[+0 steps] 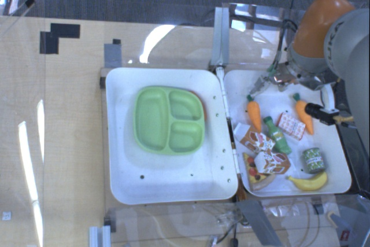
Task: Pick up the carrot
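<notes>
Two shallow white bins sit side by side on the bench. The left bin point(115, 182) holds one green divided plate point(169, 120) with three compartments. The right bin point(345, 179) holds the clutter: two carrots, one green bottle point(276, 135), one red-and-white packet point(291, 125), one pizza slice point(261, 173), one small green can point(313, 159) and one banana point(307, 182). The nearer carrot point(254, 114) lies toward the bin's left side, long axis running roughly up and down the view, green top at the far end, tip pointing toward the camera. The second carrot point(304, 115) lies near the right wall, tilted likewise. The gripper point(267, 83) hangs above the bin's far end, fingers spread, pinching nothing.
</notes>
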{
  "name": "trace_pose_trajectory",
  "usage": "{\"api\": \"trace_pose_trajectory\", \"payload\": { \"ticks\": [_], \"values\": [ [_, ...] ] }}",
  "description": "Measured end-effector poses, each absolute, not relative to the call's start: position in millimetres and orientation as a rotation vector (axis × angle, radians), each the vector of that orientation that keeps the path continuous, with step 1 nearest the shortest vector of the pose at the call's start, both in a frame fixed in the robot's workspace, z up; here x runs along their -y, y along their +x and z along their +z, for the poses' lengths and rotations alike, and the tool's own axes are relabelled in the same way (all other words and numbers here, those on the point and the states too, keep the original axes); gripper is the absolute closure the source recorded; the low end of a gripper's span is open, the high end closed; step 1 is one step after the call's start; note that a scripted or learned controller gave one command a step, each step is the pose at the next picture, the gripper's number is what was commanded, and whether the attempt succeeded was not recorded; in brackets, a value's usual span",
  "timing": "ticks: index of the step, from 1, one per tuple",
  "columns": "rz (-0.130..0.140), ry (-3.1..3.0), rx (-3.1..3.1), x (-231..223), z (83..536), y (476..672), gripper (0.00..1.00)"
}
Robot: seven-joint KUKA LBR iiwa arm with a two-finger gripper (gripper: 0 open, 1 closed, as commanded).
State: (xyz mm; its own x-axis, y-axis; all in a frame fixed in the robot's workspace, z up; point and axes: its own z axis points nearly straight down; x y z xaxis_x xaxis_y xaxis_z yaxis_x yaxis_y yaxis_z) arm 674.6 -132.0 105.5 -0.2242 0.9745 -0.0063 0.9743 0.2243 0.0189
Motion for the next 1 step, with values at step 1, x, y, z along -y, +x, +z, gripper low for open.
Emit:
{"api": "trace_pose_trajectory", "payload": {
  "ticks": [1],
  "values": [
    [0.006,1.97,-2.426,116.8,93.8,672.6,0.0]
  ]
}}
